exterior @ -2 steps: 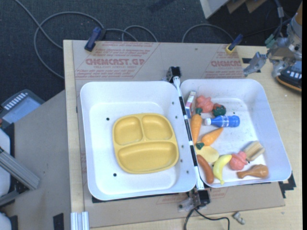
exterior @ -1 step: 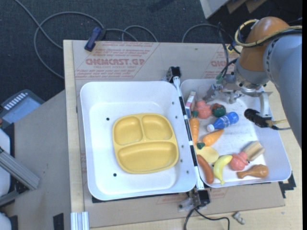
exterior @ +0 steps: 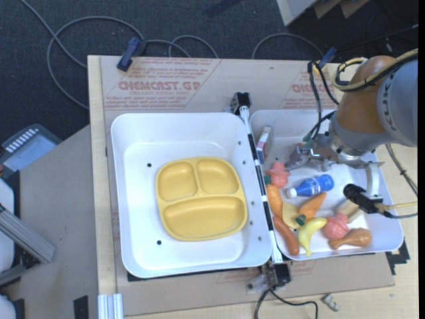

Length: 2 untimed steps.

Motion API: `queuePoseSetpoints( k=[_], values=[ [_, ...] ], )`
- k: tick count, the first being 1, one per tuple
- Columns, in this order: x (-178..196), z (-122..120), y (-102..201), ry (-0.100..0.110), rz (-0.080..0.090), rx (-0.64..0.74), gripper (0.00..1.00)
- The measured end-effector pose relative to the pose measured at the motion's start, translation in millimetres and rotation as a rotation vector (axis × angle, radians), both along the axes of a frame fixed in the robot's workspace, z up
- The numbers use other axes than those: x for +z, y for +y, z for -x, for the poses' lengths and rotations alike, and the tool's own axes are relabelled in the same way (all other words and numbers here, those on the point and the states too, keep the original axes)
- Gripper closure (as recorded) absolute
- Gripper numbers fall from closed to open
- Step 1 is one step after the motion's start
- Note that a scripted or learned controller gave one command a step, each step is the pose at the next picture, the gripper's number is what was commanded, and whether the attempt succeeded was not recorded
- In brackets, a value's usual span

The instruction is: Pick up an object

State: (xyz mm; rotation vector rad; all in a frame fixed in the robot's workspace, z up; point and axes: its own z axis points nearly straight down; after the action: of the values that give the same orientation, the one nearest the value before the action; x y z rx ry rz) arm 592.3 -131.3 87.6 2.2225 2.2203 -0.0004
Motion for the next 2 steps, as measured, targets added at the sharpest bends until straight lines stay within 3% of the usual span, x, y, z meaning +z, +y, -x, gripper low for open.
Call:
queuePoseSetpoints(
  k=[1,2],
  values=[
    [-3,72,-8,0.001,0.000,0.000,0.00],
    [9,8,40,-0.001,-0.001,0.002,0.00]
  ],
)
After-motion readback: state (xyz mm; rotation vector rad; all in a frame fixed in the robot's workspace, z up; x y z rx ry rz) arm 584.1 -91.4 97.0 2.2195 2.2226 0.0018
